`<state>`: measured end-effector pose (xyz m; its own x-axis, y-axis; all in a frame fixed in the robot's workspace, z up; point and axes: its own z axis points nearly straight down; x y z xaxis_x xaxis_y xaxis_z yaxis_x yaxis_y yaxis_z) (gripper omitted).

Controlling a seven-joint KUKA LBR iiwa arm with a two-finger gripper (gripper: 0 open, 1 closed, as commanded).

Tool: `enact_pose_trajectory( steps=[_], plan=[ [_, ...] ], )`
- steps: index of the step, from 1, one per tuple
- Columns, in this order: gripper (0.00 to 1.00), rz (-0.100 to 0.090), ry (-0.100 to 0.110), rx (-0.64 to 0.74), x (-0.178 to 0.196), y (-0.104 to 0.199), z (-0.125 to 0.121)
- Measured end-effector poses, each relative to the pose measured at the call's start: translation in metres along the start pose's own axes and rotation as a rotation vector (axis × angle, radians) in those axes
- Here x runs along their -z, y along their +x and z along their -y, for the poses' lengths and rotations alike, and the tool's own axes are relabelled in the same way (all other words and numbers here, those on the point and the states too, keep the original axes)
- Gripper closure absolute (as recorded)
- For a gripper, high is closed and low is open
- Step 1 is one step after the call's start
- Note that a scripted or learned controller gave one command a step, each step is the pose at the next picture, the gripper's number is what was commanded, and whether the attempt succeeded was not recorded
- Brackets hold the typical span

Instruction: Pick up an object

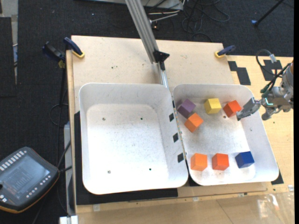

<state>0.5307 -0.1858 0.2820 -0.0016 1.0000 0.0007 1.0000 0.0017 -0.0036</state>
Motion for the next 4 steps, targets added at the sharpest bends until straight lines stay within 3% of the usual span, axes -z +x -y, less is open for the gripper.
enact_pose_trajectory(
  steps=[1, 2, 4],
  plan=[
    [0.00, 0.001, -0.004, -0.001, 0.002, 0.000, -0.001],
    [0.00, 0.000, 0.002, -0.002, -0.061, 0.003, 0.003],
    [0.00, -0.001, 0.001, -0.002, -0.149, 0.004, 0.005]
  ],
)
